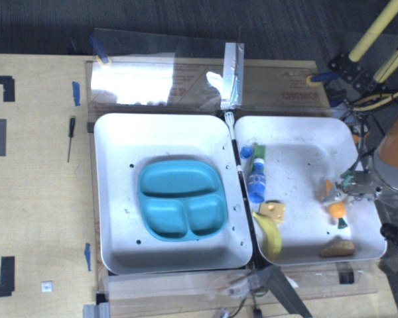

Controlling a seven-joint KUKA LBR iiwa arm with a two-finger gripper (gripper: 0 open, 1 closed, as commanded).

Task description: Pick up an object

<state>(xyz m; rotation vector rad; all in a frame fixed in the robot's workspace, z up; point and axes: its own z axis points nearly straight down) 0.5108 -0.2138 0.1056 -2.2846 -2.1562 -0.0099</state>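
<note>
Left bin [113, 177]: blue divided tray [182, 199]. Right bin [298, 144]: banana [268, 234], blue bottle [256, 181], brown piece [337, 248]. Tool [350, 185] over right edge; grip state unclear. Orange object [336, 210] just below it.

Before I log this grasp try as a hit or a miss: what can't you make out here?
- Pincer: blurred and small in the camera view, so whether it grips anything is unclear.
- Small orange object just below it: too small to identify.
- Arm: cut off by the right edge.
- Blue bottle: label too small to read.
- Brown object at the right bin's front rim: too blurred to name.
</note>
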